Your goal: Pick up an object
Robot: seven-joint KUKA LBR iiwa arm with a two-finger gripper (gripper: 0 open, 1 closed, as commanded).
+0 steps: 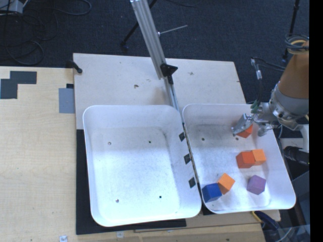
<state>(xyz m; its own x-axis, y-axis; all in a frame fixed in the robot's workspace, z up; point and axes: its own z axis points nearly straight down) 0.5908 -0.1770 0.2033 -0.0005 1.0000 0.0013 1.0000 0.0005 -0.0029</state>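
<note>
My gripper hangs over the back of the right bin, reaching in from the right. Its two grey fingers stand apart, so it is open. A red-orange block sits in the gap between them, close to the left finger, partly hidden by the gripper. Further forward in the same bin lie an orange block, a small orange cube, a blue cube and a purple cube.
The left bin adjoins the right one along a divider with black clips. A slanted aluminium bar rises behind the bins. Cables and a dark floor lie beyond the bench.
</note>
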